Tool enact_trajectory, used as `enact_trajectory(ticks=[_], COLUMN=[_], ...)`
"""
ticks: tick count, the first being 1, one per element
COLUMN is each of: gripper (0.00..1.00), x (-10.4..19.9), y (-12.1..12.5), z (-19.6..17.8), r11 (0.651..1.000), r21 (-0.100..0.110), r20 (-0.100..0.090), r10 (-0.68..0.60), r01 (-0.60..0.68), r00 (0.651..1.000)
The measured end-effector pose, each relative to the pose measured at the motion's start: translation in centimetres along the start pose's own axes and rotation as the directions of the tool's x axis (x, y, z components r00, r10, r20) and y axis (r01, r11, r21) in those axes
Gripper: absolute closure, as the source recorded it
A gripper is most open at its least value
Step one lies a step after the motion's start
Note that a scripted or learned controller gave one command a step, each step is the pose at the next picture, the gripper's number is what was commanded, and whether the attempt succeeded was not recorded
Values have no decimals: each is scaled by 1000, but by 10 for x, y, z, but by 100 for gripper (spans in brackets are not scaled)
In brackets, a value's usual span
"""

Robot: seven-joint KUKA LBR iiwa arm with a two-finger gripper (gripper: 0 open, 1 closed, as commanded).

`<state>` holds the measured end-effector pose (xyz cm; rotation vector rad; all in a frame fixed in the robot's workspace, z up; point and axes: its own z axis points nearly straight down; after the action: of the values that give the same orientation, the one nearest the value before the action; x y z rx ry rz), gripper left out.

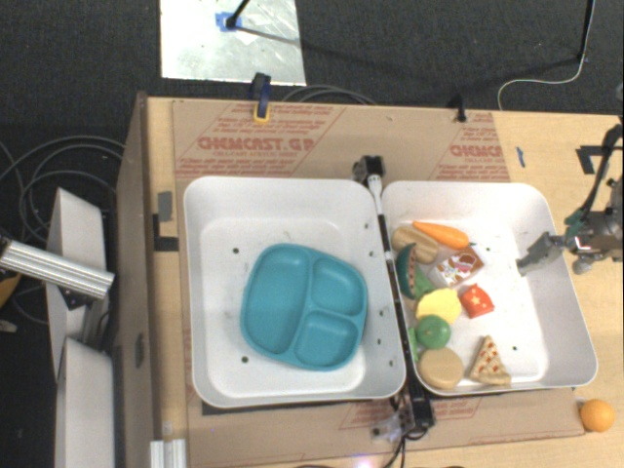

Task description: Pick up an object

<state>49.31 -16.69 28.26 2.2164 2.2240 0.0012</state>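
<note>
The tool [539,253], grip state unclear, hangs over the right bin [546,310], holding nothing visible.

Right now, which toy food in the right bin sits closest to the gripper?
The red block. It lies farthest right of the cluster, toward the gripper; the carrot and pizza slice sit farther off.

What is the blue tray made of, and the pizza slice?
The blue divided tray looks like smooth moulded plastic: even colour, rounded compartments, soft sheen. The pizza slice seems to be a toy, probably plastic too; its flat, painted-looking toppings suggest so, though it is small.
</note>
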Motion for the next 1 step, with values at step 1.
enact_trajectory(ticks=[1], gripper=[0], x=[2], y=[87], z=[85], r11=[1000], r21=[-4], r20=[1], r10=[-4], r01=[4], r00=[1000])
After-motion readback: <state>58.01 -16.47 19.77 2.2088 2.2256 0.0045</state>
